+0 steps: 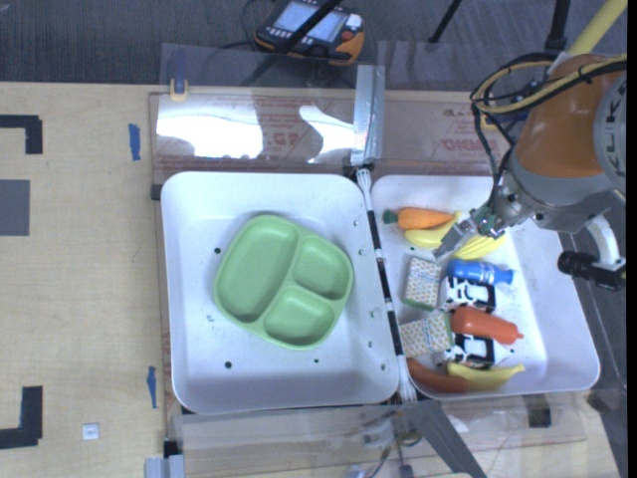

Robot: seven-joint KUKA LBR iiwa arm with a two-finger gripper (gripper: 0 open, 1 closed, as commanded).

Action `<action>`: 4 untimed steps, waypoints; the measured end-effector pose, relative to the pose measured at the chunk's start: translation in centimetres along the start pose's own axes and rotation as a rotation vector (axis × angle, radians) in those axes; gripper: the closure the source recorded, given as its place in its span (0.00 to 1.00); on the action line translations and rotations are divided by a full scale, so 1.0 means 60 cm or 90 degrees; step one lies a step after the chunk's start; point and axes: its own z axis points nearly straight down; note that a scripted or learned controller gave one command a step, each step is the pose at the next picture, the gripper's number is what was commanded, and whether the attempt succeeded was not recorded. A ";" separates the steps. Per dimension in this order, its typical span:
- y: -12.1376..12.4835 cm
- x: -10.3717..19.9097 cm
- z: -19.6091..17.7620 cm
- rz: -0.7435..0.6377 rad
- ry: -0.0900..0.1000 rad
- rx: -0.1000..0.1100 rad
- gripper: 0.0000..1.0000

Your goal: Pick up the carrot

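Left bin (189,267): light-green three-part plastic plate (284,280) | right bin (567,352): small orange carrot (426,218) at top-left, on yellow banana (430,236) | two-finger gripper (460,239) just right of carrot, fingers slightly parted, gripping nothing I can see | I judge approach step; next needs shift left over carrot, then closing.

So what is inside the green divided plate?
Nothing: all three compartments of the green divided plate show bare. Whatever is under it, in the left bin, is covered.
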 end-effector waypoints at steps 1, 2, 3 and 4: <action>0.066 -0.029 0.044 -0.111 0.000 -0.001 0.00; 0.106 -0.028 0.109 0.023 -0.004 -0.002 0.00; 0.109 -0.031 0.089 0.022 -0.009 -0.007 1.00; 0.109 -0.030 0.090 0.022 -0.008 -0.006 0.00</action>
